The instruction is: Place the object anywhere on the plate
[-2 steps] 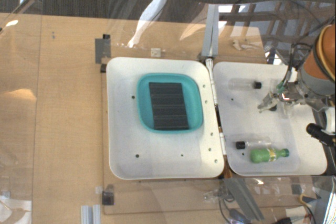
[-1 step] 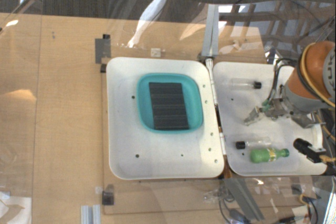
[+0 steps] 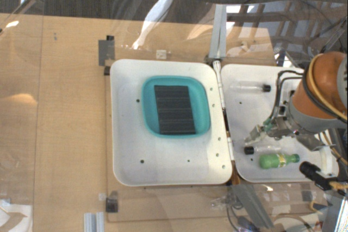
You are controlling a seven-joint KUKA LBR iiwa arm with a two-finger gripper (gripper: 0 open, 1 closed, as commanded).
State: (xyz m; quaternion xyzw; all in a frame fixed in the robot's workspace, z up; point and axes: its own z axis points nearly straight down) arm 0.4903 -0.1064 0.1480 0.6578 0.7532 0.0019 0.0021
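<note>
A teal plate (image 3: 202,111) lies in the left bin (image 3: 130,160), and a dark ridged rectangular slab (image 3: 175,110) rests flat on its middle. My gripper (image 3: 265,132) hangs low over the middle of the right bin (image 3: 239,168), far to the right of the plate. Just below it lie a clear tube with a black cap (image 3: 260,148) and a small green bottle (image 3: 277,160) on its side. I see nothing between the gripper and the bin floor that is plainly held.
Another clear tube with a black tip (image 3: 250,86) lies near the right bin's far edge. The ridge where the two bins meet (image 3: 223,117) separates gripper and plate. White bin floor surrounds the plate on all sides.
</note>
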